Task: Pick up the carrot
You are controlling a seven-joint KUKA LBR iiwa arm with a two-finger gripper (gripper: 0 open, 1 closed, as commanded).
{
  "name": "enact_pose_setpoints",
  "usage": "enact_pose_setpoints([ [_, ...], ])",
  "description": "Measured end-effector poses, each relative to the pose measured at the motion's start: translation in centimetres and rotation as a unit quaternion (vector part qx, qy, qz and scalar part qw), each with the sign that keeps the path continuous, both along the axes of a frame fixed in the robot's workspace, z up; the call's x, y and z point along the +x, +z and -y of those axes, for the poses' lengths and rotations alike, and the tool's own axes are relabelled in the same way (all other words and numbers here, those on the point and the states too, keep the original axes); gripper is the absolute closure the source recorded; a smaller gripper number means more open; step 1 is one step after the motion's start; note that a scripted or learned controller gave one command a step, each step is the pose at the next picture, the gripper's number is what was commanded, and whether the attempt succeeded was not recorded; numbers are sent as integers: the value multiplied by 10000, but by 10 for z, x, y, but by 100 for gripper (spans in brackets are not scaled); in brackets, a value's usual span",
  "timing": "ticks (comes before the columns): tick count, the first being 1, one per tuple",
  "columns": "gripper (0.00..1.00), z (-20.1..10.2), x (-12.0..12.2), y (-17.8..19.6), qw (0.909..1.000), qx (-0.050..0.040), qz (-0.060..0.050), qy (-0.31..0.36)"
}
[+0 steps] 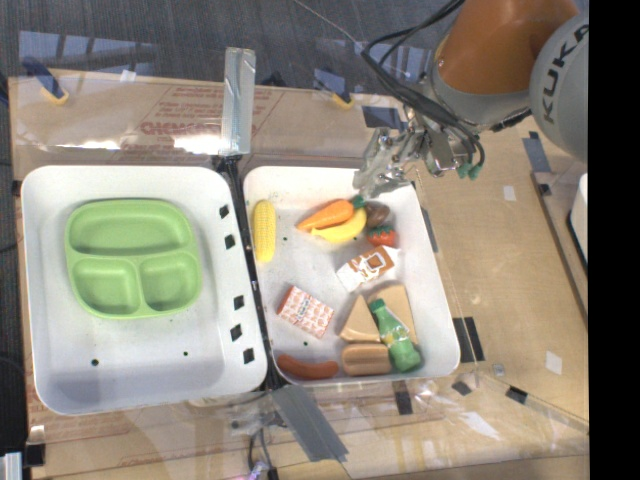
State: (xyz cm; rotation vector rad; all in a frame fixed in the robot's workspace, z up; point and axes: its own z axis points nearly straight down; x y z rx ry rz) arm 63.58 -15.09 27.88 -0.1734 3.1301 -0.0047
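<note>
Orange-banded wrist (500,38) sits highest, closest to the lens. Below it the gripper (383,175) hangs over the far edge of the right bin (300,266); whether it is spread or closed cannot be told. Its tip is just beside the leafy right end of the carrot (328,214), which lies across a banana (347,231), with a corn cob (264,230) further left. A good grasp probably means shifting left and nearer, centring over the orange body and straddling its width, clear of the banana.
</note>
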Motion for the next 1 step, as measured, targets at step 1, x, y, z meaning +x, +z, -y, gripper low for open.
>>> enact_pose_setpoints([
  [1,100,62,-1,116,9984,-25,34,556],
])
